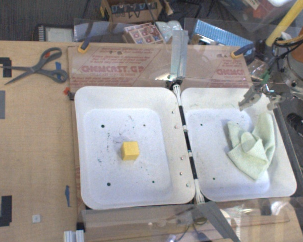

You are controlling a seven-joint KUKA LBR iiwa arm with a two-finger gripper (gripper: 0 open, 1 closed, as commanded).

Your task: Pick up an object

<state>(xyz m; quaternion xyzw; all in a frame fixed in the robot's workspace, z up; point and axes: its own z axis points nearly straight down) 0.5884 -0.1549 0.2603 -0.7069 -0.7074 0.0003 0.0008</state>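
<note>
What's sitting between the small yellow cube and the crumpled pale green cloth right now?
In the camera view, bare white bin floor, then the two bins' touching rims, separate the small yellow cube from the crumpled pale green cloth.

You see a yellow block (131, 150) in the left white bin (91, 105), whose floor carries dark specks. In the right white bin (212, 185) lies a pale green cloth (252, 147). Far left on the tan bench (30, 160), the scissors (39, 68) have grey handles with a touch of red.
</note>
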